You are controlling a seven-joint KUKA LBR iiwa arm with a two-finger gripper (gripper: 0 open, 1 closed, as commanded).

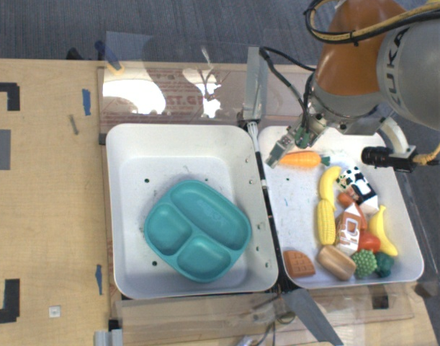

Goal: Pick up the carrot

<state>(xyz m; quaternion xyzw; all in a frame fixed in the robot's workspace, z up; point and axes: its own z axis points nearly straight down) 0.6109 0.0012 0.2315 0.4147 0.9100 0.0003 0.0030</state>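
Observation:
The carrot (304, 160) is orange with a green stub at its right end. It lies lengthwise at the back of the right bin (414, 265), near that bin's left wall. My gripper (286, 148) hangs from the grey and orange arm, just above and to the left of the carrot, right at its pointed left end. From this angle I cannot make out whether it touches the carrot.
To the right of and in front of the carrot, the right bin holds a heap of toy food: corn (325, 220), bananas (383, 229), a carton (349, 228), broccoli (364, 262), a bread roll (337, 262) and a waffle (299, 263). A teal divided plate (196, 229) lies in the left bin (126, 157).

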